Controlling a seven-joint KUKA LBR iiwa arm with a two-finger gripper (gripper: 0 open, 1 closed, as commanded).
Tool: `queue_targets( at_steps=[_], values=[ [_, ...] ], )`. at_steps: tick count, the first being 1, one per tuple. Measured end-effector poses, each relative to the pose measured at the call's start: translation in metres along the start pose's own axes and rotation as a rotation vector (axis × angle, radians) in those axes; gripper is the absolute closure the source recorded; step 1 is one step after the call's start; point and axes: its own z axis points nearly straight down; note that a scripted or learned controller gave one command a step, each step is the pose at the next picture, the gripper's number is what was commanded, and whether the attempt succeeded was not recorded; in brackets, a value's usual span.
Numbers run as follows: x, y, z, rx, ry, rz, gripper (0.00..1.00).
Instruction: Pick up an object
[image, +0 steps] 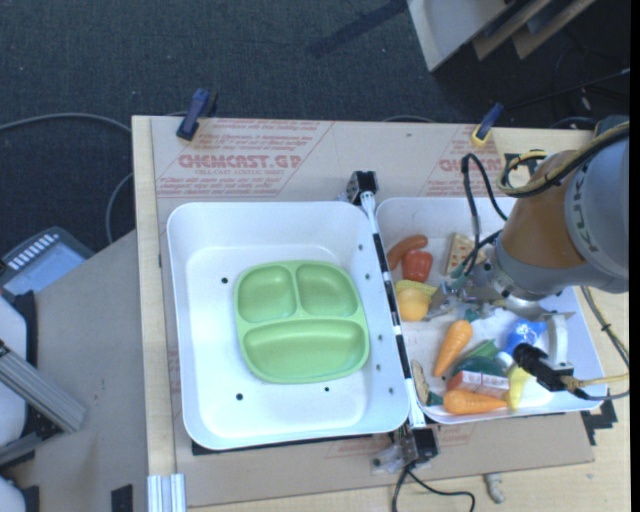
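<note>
Inside the left bin (195, 330) I see a green divided plate (301, 321); toy food (455, 345) crowds the right bin (420, 215) beneath my gripper (470, 297), grip state unclear.

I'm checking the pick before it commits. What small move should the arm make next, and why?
Probably a short straight descent. The hand sits low in the right bin, among the toy food, with the yellow piece just to its left and the orange carrot just below it. Nothing shows between its fingers, so lowering onto the nearest piece seems the likeliest step.
</note>
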Motion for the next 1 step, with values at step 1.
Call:
queue_targets(
  at_steps=[1],
  values=[
    [0.0084,-0.0504,0.0004,0.003,0.002,0.0,0.0]
  ],
)
